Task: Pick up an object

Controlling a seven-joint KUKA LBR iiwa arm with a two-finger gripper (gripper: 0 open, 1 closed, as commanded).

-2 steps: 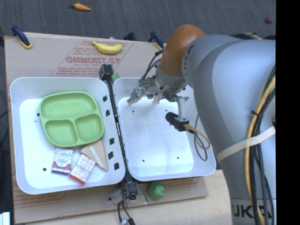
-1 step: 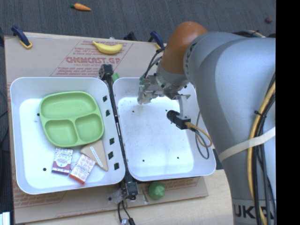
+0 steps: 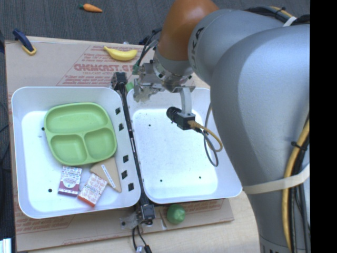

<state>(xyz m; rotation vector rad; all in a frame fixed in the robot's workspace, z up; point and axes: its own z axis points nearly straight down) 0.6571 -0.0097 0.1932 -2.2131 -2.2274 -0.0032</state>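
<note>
My gripper (image 3: 143,91) hangs over the right bin's (image 3: 226,186) far left corner; its opening I can't tell. Pickable things lie in the left bin (image 3: 21,157): two packets (image 3: 82,184) near, green tray (image 3: 80,131) farther. I'd cross left and descend squarely.

The big grey arm (image 3: 253,88) comes in from the right side and bends over toward the far edge of the surface. Its orange band (image 3: 184,22) sits up high, just above the wrist. Below the band, the end effector (image 3: 145,88) points down near the far edge, around the middle of it. A black cable (image 3: 208,138) loops down from the wrist.
</note>
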